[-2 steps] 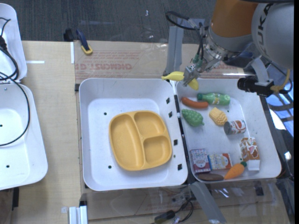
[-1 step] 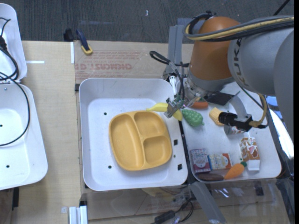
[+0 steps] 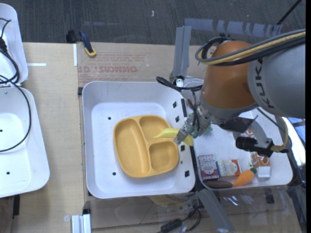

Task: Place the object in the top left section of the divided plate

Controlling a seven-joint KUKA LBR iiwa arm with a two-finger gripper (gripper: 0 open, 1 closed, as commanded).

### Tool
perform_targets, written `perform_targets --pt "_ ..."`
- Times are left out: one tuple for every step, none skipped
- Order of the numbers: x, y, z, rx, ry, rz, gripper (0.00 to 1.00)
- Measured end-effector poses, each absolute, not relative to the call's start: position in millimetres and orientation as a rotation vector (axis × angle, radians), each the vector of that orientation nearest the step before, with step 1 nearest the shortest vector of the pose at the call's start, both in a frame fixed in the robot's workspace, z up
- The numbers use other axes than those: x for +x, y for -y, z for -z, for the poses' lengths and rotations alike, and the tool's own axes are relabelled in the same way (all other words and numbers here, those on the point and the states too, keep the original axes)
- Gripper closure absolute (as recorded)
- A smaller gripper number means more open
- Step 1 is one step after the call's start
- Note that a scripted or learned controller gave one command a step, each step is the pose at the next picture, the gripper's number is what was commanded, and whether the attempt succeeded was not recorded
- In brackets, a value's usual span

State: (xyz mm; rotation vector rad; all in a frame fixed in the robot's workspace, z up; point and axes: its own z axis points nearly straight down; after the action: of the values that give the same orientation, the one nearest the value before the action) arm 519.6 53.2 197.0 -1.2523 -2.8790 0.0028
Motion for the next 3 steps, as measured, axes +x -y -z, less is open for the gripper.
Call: perform_targets --pt "519.7 -53 -197 -1.252 2.88 -0.003 0.0" --pt "521.0 -51 -205 -1.262 2.875 -0.004 1.0" --pt "538.7 14 -280 -1.476 2.774 -0.003 1.0"
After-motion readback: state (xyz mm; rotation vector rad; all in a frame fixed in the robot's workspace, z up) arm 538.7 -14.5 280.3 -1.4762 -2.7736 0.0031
